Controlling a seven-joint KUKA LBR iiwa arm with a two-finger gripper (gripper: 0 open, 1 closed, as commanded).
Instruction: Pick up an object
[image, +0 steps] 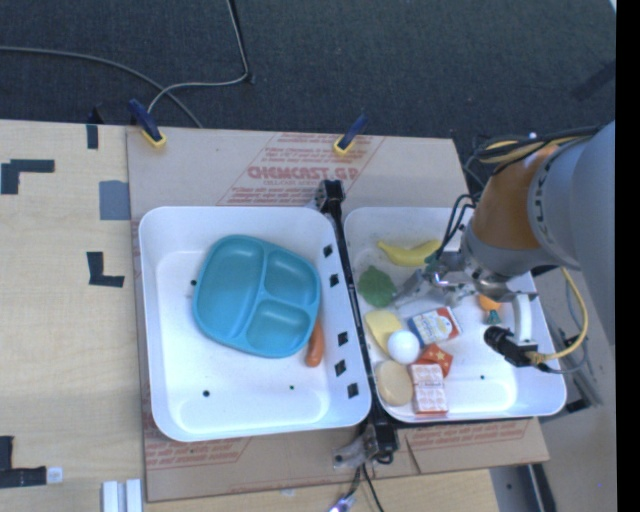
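**Bench and floor around the bins**

A dark grey carpet covers the floor at the top, with a thin cable lying on it. The light wooden bench carries a brown cardboard sheet, fixed by two yellow-blue clamps.

Two blue-and-yellow clamps pin the cardboard sheet.

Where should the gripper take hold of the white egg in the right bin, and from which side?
Probably straight from above, closing across the white egg at its widest middle. It is round and packed between a yellow piece, a small carton and a tan piece, so side approaches look blocked.
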